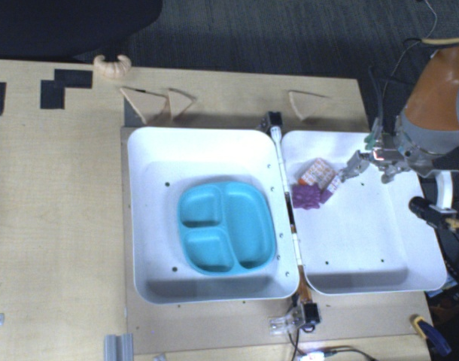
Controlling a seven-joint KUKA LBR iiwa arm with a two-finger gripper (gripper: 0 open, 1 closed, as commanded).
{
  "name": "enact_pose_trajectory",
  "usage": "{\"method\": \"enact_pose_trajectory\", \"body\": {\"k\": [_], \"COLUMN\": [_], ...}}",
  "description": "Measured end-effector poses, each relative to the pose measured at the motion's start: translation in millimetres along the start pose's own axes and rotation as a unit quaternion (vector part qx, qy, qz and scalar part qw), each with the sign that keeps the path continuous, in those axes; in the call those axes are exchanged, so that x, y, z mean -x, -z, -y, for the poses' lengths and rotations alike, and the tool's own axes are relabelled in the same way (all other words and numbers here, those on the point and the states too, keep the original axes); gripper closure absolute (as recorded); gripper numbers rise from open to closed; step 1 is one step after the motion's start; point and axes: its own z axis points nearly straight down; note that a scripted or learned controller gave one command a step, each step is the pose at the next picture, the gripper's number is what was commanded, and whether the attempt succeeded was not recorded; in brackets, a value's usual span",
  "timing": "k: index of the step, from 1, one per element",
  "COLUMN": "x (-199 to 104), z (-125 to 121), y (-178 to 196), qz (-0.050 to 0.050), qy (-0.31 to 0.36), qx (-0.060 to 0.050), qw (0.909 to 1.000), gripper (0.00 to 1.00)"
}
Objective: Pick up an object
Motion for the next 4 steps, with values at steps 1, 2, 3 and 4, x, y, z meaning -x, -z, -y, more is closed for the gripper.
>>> {"method": "enact_pose_trajectory", "body": {"k": [1, 2, 3, 4], "x": [-12.4, -32.8, -32.8, 25.1], "z": [14.4, 85.3, 82.7, 37.8], "y": [-63.4, -93.2, -81.4, -62.7], "qz": [0.000, 0.000, 0.001, 0.001], "qy": [0.000, 0.000, 0.000, -0.001], "qx": [0.002, 0.004, 0.007, 0.002], "qw": [1.0000, 1.0000, 1.0000, 1.0000], "gripper": [0.00, 0.00, 1.00, 1.00]}}
